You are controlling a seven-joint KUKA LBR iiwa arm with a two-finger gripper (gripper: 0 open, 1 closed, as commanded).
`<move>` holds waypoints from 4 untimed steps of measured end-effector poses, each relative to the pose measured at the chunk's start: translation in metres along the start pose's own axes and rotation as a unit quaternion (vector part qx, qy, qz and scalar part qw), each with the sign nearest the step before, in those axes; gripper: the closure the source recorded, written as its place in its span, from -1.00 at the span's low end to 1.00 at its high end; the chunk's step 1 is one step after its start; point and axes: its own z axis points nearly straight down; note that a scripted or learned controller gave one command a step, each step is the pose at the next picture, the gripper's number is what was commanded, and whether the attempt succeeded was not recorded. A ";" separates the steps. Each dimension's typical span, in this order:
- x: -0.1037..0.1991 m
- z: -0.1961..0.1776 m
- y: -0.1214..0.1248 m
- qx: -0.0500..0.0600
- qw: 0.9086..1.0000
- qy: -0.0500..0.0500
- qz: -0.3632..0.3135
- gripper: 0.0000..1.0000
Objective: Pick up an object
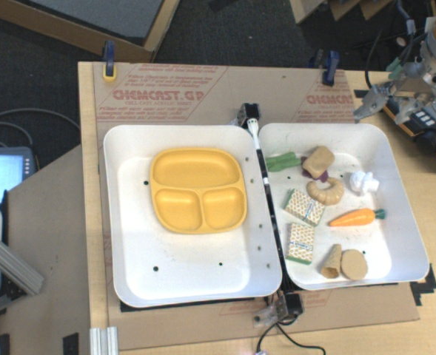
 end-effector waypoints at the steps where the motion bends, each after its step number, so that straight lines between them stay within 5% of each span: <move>1: 0.018 0.117 -0.019 0.005 1.000 0.002 0.001 -1.00; 2: 0.024 0.191 0.022 -0.003 1.000 -0.001 -0.001 -1.00; 3: 0.025 0.176 0.022 -0.005 1.000 -0.001 -0.001 1.00; 4: 0.025 0.177 0.022 -0.005 1.000 -0.001 -0.001 -1.00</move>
